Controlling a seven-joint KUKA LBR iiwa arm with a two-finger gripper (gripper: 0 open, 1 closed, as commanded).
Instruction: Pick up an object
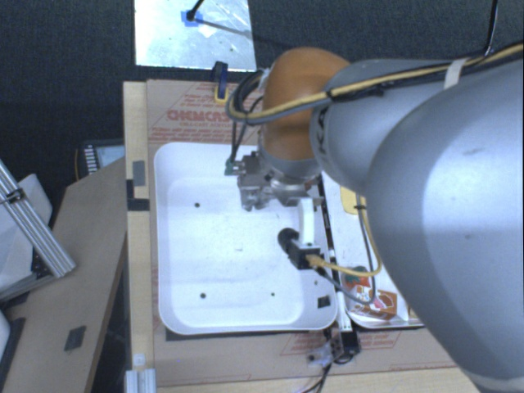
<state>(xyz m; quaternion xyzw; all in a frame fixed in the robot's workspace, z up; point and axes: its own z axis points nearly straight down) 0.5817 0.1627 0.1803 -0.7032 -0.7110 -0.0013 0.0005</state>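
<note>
Over the right side of the left bin [176,244], your gripper [260,188] hangs beneath the orange band [299,97]; whether it is parted or closed you cannot tell from this angle, and nothing shows in its grasp. The pick looks unfinished to you: no object is lifted. The likeliest candidate, a colourful object [370,295], lies in the right bin [385,318], mostly hidden under the grey arm [434,195], down and to the right of your gripper and well apart from it. Expect a move across the divider before any grasp.
</note>
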